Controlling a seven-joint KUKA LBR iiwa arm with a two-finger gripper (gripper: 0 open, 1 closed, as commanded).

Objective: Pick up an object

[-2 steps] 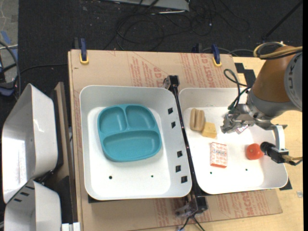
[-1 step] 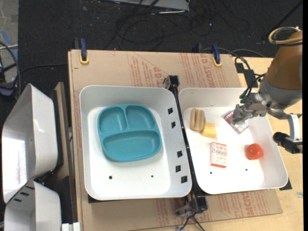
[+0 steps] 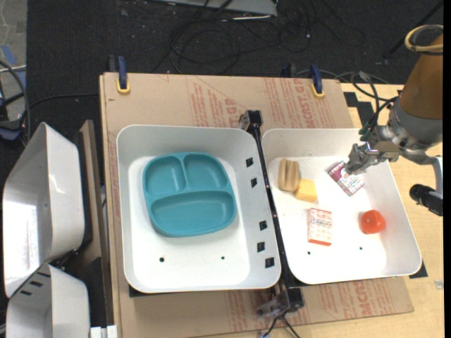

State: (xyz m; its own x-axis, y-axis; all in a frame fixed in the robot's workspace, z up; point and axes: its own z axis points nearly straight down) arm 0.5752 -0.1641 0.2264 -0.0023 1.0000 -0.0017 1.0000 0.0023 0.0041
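Note:
In the right bin (image 3: 394, 259) lie a tan bread roll (image 3: 287, 174), a yellow cheese wedge (image 3: 307, 190), a white and red packet (image 3: 320, 227), a red tomato (image 3: 372, 222) and a small pink and white packet (image 3: 347, 179). My gripper (image 3: 356, 159) hangs over the bin's upper right part, right above the small pink packet and touching or nearly touching its top edge. I cannot make out how the fingers stand. The arm comes in from the right edge.
The left bin (image 3: 134, 189) holds a teal divided plate (image 3: 189, 193). A black divider with clips (image 3: 262, 196) runs between the bins. White tubs (image 3: 39, 196) stand off the bench to the left. Cables lie on the dark floor behind.

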